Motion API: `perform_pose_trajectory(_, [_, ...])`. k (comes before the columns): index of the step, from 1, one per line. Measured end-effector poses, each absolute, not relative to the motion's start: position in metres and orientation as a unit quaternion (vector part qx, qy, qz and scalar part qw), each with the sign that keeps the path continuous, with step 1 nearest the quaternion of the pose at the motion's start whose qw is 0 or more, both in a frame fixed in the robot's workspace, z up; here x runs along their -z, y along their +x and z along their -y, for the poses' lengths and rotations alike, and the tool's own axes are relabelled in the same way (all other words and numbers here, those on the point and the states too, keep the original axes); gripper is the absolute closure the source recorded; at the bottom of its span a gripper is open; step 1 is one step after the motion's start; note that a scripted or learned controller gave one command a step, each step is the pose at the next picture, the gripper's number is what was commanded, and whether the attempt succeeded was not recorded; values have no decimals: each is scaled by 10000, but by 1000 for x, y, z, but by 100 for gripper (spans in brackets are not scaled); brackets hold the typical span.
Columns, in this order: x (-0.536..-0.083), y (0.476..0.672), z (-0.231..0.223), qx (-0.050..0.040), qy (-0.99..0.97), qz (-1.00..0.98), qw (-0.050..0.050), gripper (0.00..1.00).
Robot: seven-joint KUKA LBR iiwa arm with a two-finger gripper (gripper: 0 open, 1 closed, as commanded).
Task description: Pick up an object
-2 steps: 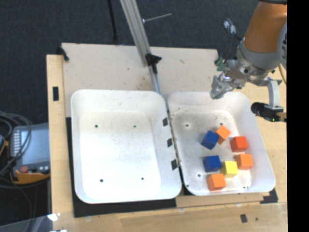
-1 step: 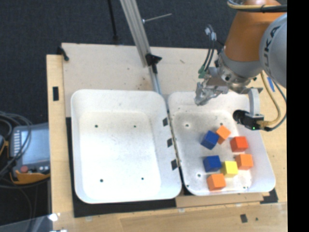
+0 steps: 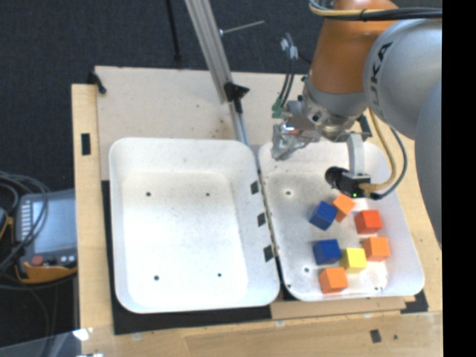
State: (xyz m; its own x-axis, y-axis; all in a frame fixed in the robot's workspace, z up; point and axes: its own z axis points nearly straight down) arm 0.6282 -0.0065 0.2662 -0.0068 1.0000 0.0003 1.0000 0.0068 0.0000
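Right shallow white plastic bin (image 3: 297, 199) holds seven small cubes: four orange (image 3: 368, 221), two blue (image 3: 323, 215), one yellow (image 3: 355, 258). The metal tool (image 3: 285, 146) hovers over the bin's far-left corner; its opening cannot be told.

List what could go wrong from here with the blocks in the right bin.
1. The blocks sit crowded: the yellow block touches an orange block and a blue block, so fingers may strike neighbours and fail to close on one.
2. The gripper hangs over the right bin at its far left corner, away from the cluster; a straight descent would likely meet bare floor.
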Motion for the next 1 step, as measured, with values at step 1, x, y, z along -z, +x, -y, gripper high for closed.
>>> perform_pose_trajectory(1, [-262, 625, -52, -4, -7044, 7098, 9, 100])
